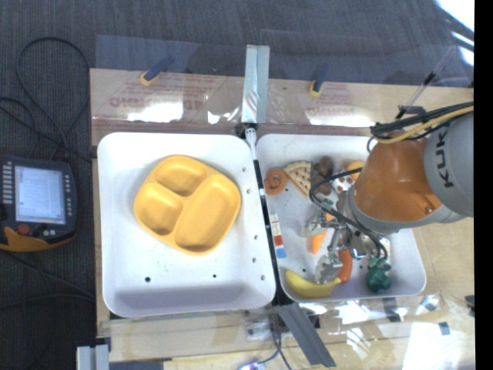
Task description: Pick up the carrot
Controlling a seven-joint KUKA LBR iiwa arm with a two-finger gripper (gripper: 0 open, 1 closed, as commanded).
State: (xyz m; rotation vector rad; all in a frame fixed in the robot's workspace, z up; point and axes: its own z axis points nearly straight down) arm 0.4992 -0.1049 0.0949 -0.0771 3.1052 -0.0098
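Note:
A small orange carrot [316, 243] lies in the right bin [400, 284], near its middle. My gripper [331, 262] reaches down from the orange-banded wrist [393, 185] and hangs just right of and below the carrot, over the bin's front part. Its metal parts and cables overlap the carrot's right side. I cannot make out whether anything sits in the gripper.
The right bin also holds a yellow banana [308, 286] at the front, a red piece [346, 267], a green item [377, 276], an orange ring [275, 179], a waffle-like wedge [300, 176] and a brown item [324, 166]. A yellow divided plate [187, 203] sits in the left bin [123, 284].

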